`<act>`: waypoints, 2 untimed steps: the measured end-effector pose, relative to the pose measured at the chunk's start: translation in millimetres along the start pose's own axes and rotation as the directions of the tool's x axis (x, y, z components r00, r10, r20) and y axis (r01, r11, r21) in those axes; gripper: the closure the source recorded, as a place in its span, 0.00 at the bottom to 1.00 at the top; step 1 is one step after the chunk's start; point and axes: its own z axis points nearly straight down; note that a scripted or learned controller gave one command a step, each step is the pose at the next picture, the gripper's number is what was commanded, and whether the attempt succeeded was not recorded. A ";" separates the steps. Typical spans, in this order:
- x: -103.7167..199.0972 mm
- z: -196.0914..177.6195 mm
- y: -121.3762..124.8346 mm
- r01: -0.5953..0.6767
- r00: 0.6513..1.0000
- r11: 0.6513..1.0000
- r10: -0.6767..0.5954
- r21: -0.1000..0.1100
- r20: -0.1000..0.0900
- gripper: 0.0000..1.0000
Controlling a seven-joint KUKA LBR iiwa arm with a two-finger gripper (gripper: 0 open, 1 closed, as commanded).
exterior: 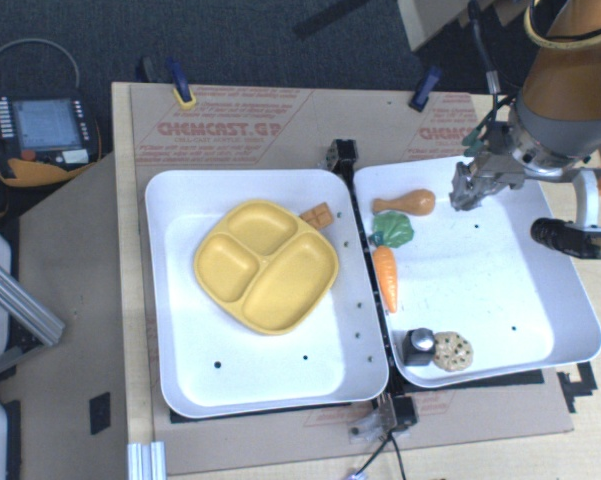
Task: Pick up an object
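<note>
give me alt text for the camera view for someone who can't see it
A grey and orange arm holds its claw over the right bin, beside a toy drumstick. That bin also holds a carrot with a green top, a cookie and a small dark object. The left bin holds a yellow divided plate and a small brown block.

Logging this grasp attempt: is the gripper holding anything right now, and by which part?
Nothing is held. The gripper hovers in the right bin, just right of the toy chicken drumstick, with nothing between its fingers.
</note>
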 end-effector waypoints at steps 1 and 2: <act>52.1 -3.0 -14.5 0.002 1.000 1.000 -0.002 0.000 -0.001 1.00; 104.1 13.4 -15.5 0.001 1.000 1.000 -0.001 0.001 0.000 1.00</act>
